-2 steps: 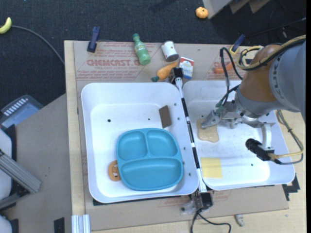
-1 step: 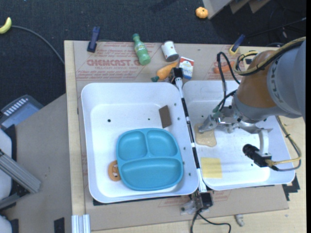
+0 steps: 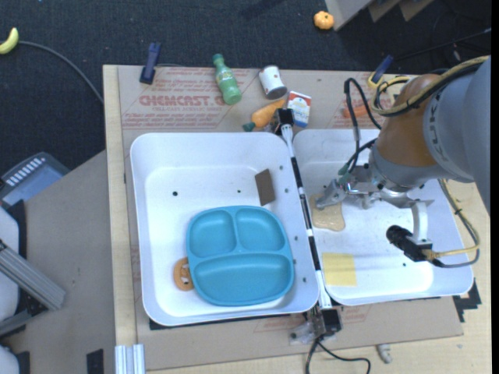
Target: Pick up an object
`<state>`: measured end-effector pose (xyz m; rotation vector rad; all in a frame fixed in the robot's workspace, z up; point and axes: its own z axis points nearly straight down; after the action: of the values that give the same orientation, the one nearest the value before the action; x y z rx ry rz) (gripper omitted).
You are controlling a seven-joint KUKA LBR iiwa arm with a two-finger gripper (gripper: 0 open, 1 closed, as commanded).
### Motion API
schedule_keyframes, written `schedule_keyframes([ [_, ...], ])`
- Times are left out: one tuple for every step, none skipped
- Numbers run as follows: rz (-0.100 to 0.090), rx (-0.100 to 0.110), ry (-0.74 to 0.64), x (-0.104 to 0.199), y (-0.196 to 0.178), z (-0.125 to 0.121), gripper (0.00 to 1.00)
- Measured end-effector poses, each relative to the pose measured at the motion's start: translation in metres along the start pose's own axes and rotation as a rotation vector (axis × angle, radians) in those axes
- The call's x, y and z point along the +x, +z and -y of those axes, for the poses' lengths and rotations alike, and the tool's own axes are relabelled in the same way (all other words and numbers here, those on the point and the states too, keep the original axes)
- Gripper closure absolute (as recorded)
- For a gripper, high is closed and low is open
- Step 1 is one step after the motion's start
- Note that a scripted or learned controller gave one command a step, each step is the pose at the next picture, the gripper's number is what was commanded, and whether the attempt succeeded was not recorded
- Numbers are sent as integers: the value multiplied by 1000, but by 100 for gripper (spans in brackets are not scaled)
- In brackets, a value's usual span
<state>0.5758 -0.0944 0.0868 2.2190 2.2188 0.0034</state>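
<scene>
In the right bin [image 3: 437, 283], a tan bread-like slice [image 3: 329, 218] lies near the left wall. A flat yellow square [image 3: 339, 269] sits nearer the front. My gripper [image 3: 341, 192] hangs low over the right bin, just above the far edge of the tan slice and close to touching it. The grey arm with its orange band comes in from the right and covers the bin's back right part. The left bin [image 3: 156, 162] holds a blue divided plate [image 3: 238, 253], a small brown rectangle [image 3: 265, 186] and a brown pretzel-like piece [image 3: 182, 275] tucked at the plate's left edge.
Behind the bins on the cardboard lie a green bottle [image 3: 227, 80], a white can [image 3: 271, 80], an orange carrot [image 3: 265, 114], a small carton [image 3: 299, 108] and a blue clip [image 3: 150, 62]. A black cable [image 3: 355, 107] loops by the arm. The divider between the bins runs just left of the gripper.
</scene>
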Motion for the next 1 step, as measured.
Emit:
schedule_keyframes([
  [0,0,0,2,0,-7,0],
])
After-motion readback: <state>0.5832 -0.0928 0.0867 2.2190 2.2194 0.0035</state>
